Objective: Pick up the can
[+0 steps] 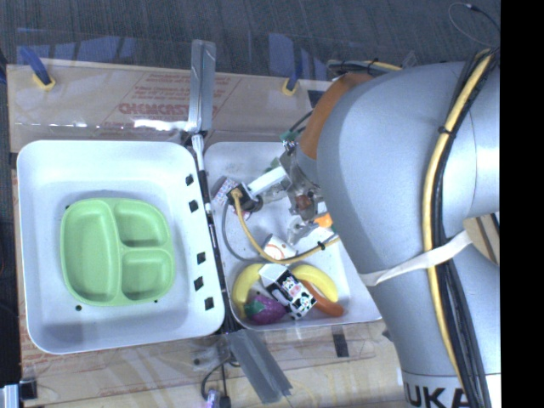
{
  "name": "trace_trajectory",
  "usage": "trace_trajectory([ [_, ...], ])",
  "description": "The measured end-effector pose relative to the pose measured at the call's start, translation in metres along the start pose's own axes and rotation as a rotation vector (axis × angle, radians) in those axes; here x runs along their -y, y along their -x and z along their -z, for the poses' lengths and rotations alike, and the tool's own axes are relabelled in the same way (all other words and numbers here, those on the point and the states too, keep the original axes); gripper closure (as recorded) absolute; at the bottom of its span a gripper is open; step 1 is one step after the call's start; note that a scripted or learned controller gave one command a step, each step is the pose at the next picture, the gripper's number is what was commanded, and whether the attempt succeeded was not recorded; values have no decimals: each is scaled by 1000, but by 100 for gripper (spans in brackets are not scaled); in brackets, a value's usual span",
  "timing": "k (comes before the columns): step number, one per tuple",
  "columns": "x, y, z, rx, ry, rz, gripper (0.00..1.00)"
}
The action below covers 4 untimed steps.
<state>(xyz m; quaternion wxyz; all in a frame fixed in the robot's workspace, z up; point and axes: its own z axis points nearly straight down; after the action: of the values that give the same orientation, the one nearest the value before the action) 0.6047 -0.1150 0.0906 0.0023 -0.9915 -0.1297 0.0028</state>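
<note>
White-topped can point(278, 248) lies just below tool point(303, 215).

A green divided plate point(117, 250) is set in the left white bin point(34, 228). In the right bin point(223, 155), a yellow bowl point(245, 280), a banana point(319, 280), a purple fruit point(264, 309) and a black-and-white carton point(289, 292) are gathered at the near end

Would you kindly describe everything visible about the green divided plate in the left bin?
The green plate is pale lime, looks like moulded plastic, with rounded corners and three compartments: one long section on the left and two smaller ones on the right. It lies flat and upright on the floor of the left bin, roughly centred, apart from the walls. The compartments hold nothing that can be seen.
</note>
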Motion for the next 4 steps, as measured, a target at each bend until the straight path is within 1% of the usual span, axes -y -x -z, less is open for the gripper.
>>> trace_trajectory([
  [1, -45, -35, 107, -4, 1, 13, 0],
  [2, 0, 41, 3, 1, 0, 292, 0],
  [3, 0, 41, 13, 2, -2, 296, 100],
  [4, -30, -6, 116, -3, 3, -5, 100],
])
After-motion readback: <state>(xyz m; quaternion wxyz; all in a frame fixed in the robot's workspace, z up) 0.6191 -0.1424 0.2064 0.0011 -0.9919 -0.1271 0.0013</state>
